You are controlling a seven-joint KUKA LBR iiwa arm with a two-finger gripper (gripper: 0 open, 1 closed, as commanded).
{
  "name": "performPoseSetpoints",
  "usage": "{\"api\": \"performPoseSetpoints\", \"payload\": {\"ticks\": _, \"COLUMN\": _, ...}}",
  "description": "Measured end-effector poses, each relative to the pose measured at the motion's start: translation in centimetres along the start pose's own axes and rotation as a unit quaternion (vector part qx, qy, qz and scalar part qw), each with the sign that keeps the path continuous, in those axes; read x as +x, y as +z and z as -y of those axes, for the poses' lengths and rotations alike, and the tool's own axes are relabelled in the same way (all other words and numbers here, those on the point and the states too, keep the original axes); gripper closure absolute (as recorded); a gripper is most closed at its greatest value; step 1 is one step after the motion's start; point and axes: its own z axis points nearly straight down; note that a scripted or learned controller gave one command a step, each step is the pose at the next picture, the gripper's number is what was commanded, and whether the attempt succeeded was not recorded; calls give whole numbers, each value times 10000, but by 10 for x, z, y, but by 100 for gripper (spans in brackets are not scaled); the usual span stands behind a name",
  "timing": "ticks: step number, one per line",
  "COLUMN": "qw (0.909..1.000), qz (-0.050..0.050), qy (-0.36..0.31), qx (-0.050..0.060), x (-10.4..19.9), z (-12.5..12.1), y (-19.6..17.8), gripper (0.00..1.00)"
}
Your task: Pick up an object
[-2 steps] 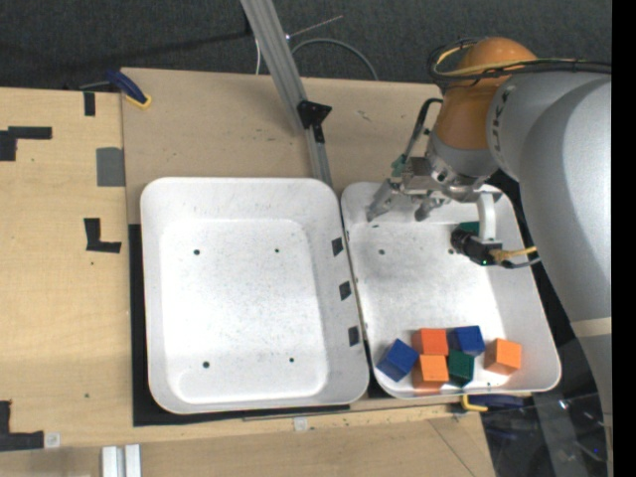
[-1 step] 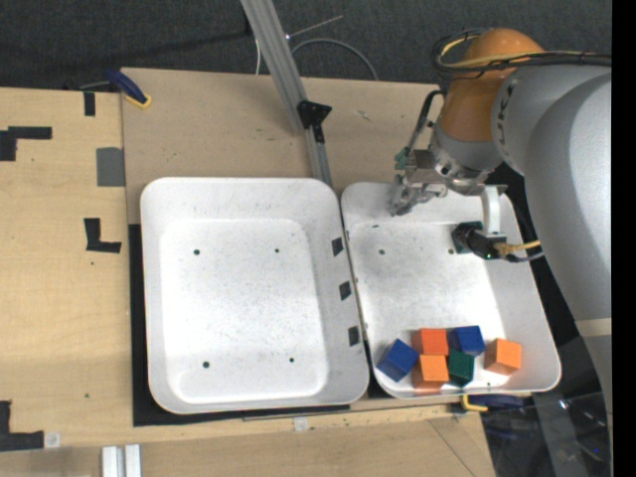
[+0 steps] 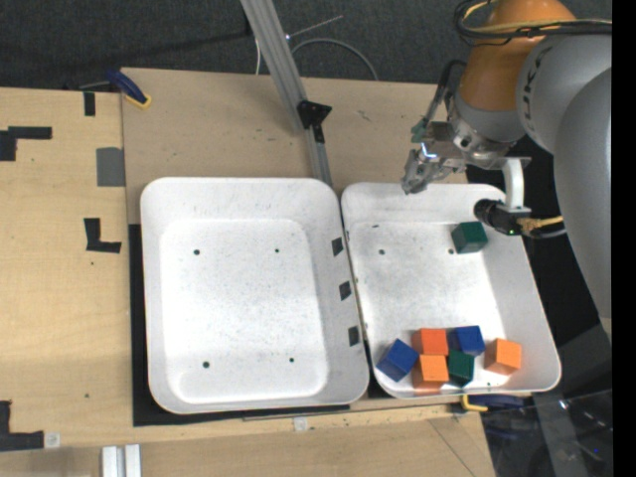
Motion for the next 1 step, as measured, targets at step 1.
{"api": "performPoseSetpoints", "payload": {"ticks": 1, "qw": 10000, "qz": 4, "qy": 4, "qx": 0, "x": -9, "z": 1, "y": -55, "gripper": 100}}
